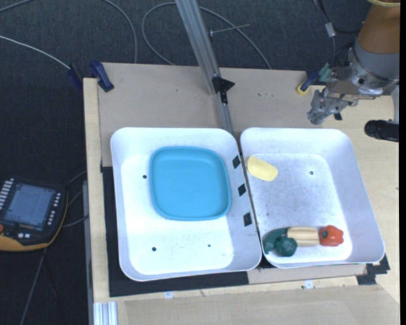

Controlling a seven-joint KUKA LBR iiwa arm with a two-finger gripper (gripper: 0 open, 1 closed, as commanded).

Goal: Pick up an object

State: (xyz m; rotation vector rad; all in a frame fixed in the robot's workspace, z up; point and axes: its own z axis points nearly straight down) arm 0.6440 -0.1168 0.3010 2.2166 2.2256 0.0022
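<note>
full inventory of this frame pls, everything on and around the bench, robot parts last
white bins: 2, white, side by side on the bench
blue plate: 1, light blue, square, in the left bin
yellow object: 1, pale yellow, upper left of the right bin
green object: 1, dark green, near front edge of the right bin
tan cylinder: 1, tan, between the green and red pieces
red object: 1, red-orange, front right of the right bin
metal rail: 1, grey, running from the top down to between the bins
blue clamps: 2, blue, bench's far corners
pendant: 1, dark with orange, on the floor left
cables: several, grey, on the floor
arm: 1, grey with orange band, top right
gripper: 1, grey, above the right bin's far edge
</note>
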